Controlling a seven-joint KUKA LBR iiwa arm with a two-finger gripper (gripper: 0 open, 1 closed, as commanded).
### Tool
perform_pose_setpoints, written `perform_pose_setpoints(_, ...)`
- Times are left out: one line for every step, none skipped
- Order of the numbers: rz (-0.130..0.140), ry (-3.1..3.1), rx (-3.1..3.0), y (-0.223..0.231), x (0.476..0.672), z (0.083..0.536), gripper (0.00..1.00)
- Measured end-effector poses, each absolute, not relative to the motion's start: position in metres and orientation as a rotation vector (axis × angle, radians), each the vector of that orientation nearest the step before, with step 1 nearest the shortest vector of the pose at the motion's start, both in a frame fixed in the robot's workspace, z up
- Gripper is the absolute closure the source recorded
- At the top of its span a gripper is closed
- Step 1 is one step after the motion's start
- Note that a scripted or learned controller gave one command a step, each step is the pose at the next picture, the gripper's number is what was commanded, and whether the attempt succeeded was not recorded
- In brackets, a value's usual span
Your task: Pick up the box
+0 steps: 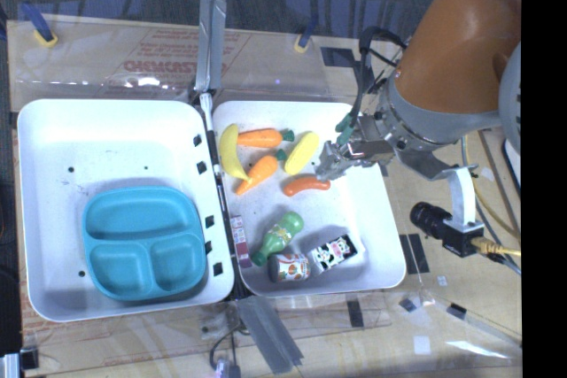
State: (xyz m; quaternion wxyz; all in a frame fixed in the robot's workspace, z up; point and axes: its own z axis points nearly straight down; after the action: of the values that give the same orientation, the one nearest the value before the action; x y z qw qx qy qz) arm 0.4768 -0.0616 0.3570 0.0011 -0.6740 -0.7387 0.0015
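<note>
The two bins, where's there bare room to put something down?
Left bin: bare floor above the blue tray. Right bin: a bare strip between the orange chili and the box. Its upper part is crowded with toy food.

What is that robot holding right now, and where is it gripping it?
Nothing that I can see. The gripper hovers over the right bin near an orange toy, away from the box.
</note>
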Motion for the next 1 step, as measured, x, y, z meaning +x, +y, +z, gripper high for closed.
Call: perform_pose_setpoints(0.005,-2.452,-1.959,-0.0056,0.4759,0.2176,1.00)
